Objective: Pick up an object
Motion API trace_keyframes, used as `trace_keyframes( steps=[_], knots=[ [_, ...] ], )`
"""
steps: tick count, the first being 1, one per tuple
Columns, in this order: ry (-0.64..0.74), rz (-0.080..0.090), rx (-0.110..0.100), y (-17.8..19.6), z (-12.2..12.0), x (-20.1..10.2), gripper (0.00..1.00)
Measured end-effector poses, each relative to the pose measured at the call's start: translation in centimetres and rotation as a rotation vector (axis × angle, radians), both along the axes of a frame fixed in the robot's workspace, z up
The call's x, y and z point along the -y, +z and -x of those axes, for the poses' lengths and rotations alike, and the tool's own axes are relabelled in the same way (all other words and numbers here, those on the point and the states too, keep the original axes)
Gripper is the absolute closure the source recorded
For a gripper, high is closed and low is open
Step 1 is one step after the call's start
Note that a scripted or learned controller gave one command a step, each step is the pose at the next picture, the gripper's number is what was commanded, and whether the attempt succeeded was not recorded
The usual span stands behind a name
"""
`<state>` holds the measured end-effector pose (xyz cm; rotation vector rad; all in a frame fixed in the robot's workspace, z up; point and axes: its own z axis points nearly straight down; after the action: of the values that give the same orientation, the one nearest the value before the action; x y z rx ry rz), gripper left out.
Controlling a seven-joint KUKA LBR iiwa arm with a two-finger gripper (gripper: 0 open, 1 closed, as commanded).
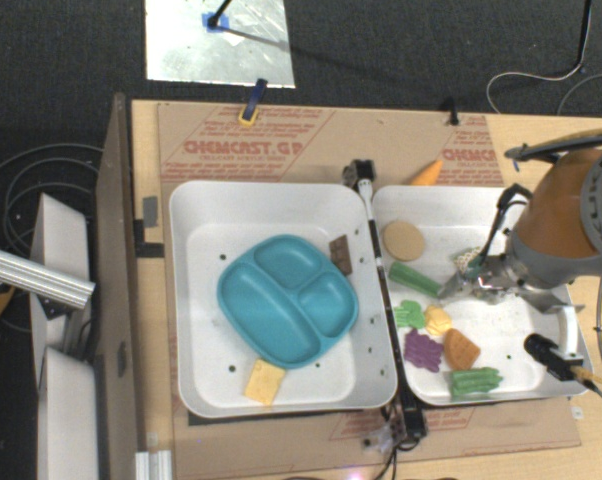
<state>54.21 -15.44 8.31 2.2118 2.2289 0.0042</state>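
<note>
Two shallow white bins sit side by side on the table (281, 133), which is covered with printed cardboard. The left bin (196, 218) carries a teal divided plate (286, 298) lying flat near its middle, a small brown block (341, 254) touching the plate's upper right edge, and a yellow cracker-like square (264, 381) just below the plate.

The right bin (431, 200) carries a cluster of toy foods: a tan round cookie (403, 239) near the upper left corner, a long green vegetable (413, 278) lying slanted below it, a light green leafy piece (409, 315), a small yellow piece (438, 320) beside that, a purple grape-like piece (422, 349), an orange wedge (461, 349) touching the purple one, and a green pod (474, 380) by the lower rim. An orange carrot tip (427, 173) rests outside the bin, above its upper rim.

The arm reaches in from the right, and its pincer (473, 276) hangs low over the middle of the right bin, just right of the long green vegetable and above the yellow piece. Whether the pincer is released or clenched cannot be told, and nothing is visibly held by it.
</note>
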Motion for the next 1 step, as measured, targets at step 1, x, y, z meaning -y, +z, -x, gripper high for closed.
trace_keyframes(
  steps=[1],
  knots=[
    [0.0,0.003,0.006,0.27,-7.16,0.13,0.0]
  ],
)
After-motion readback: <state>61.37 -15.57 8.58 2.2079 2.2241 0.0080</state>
